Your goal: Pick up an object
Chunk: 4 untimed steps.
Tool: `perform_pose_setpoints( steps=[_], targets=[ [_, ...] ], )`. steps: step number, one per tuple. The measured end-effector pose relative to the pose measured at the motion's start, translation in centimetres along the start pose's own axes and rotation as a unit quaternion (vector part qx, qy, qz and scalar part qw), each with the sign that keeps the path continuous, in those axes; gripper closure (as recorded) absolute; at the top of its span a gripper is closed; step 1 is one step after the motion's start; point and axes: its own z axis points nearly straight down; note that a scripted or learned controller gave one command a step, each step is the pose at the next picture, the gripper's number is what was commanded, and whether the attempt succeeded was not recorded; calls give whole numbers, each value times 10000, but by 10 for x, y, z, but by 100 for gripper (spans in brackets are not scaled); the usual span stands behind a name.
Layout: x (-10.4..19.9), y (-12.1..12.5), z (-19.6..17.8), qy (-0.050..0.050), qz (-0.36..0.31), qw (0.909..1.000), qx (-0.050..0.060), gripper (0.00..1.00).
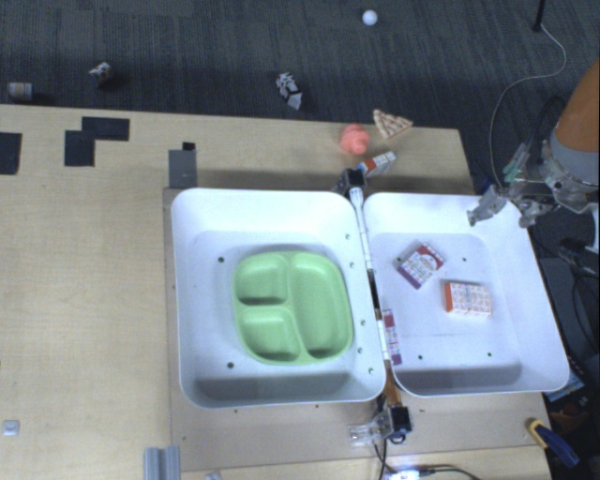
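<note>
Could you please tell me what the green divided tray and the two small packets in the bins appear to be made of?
The green divided tray looks like moulded plastic, smooth and evenly coloured, with soft rounded compartment edges. The two small packets look like printed cardboard or paper wrapping, flat-faced and busy with print; which one is unclear at this resolution.

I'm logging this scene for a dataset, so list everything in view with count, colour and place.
bins: 2, white, side by side on the bench
tray: 1, green, three compartments, in the left bin
packet: 1, red and white, right bin, upper middle
box: 1, orange and white, right bin, right of the packet
ball: 1, pink, on the bench above the bins
wedge: 1, tan, triangular, beside the ball
tube: 1, orange and white, just below the ball
small ball: 1, white, on the dark floor, top
bench: 1, light wood
arm: 1, grey with orange band, right edge
hand: 1, grey, over the right bin's upper right corner
</note>
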Motion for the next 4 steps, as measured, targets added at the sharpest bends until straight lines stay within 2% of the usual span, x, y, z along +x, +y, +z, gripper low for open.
perform_pose_setpoints(
  steps=[1, 2, 3, 4],
  targets=[
    [41, 20, 109, 2, -11, 10000, -10, 0],
    [42, 22, 97, -7, -30, 10000, -30, 100],
    [42, 22, 98, -6, -35, 10000, -28, 0],
    [76, -50, 108, 0, 8, 10000, -7, 0]
  ],
)
